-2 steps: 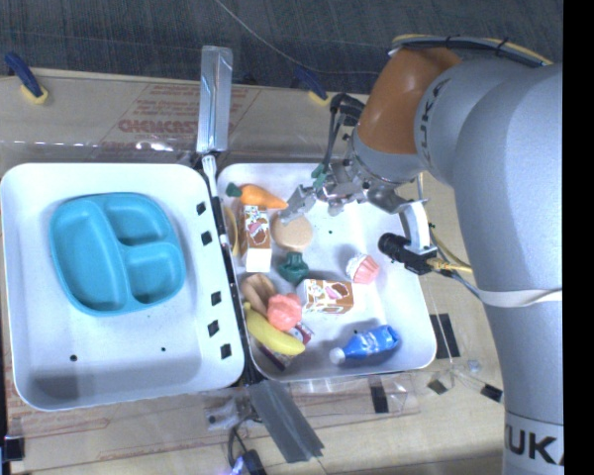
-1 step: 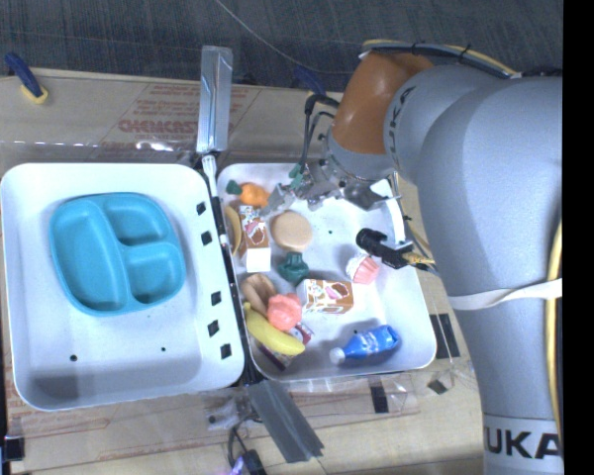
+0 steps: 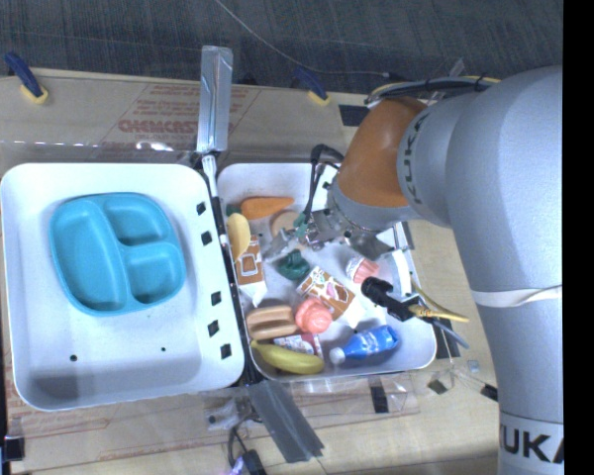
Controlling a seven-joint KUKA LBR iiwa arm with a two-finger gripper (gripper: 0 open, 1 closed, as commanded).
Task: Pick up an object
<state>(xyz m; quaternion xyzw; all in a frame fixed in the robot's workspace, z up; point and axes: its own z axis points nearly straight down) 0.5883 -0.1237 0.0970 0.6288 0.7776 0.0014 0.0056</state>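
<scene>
Down among the right bin's (image 3: 277, 178) clutter sits the claw (image 3: 302, 234) — its tips hidden, grip state unreadable. Green object (image 3: 295, 265) just below it; banana (image 3: 287, 359) well below — half-buried.

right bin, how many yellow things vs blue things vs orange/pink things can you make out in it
Yellow: 2, the banana at the front and the yellow piece by the divider.
Blue: 1, the blue bottle.
Orange or pink: 2, the orange piece at the back and the pink ball.
Total: 5. The arm hides part of the bin.
</scene>
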